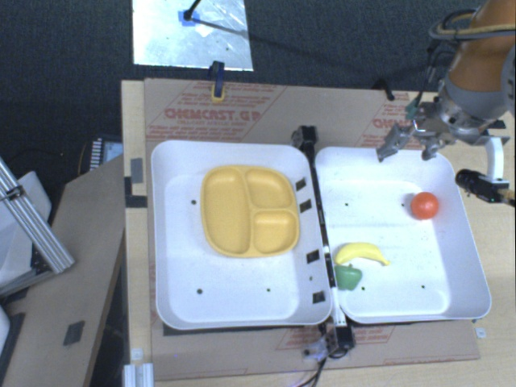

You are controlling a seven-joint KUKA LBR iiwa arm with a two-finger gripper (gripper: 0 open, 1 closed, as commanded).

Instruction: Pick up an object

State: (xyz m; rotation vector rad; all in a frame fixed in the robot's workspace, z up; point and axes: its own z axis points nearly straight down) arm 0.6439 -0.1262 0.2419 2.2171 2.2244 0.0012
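At the near edge of the table [242,353], the two white bins sat side by side, their inner rims touching along a black clipped seam. In the right bin [451,297], a green pepper [348,277] lay hard against the near-left wall by the seam, with a yellow banana [361,254] touching it just beyond. The near-right stretch of that bin's floor was bare, leaving open room along its right rim. Farther back, a red tomato [424,205] rested alone near the right rim, well apart from the banana. The left bin [173,297] carried a yellow divided plate [248,210] around its middle, with bare floor on all sides. At the far right corner of the right bin, the gripper [411,145] hung above the far rim, its two fingers spread wide and holding nothing. The tomato lay nearer than the gripper and slightly to its right, apart from it.
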